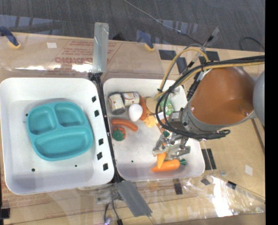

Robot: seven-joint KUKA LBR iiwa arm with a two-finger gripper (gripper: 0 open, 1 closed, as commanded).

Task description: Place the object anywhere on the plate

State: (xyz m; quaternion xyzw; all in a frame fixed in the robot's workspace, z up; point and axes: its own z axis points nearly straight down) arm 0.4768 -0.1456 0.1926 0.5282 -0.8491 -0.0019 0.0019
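Note:
A teal plate (59, 130) with three compartments lies in the left bin (17, 93) with nothing on it. In the right bin (129, 165) are toy foods: an orange carrot (169, 165) with a green top near the front wall, a red sausage (125, 124), a red and green strawberry-like piece (119, 133), a white egg (135, 111), a tin can (122, 101) lying on its side and a yellow-orange piece (150, 121). My gripper (171, 148) hangs low over the right bin's front right part, just above the carrot.
The grey arm with its orange band (219, 97) covers the right bin's right side, with cables looping above it. A black divider (104, 125) runs between the two bins. Cardboard and tape surround the bins.

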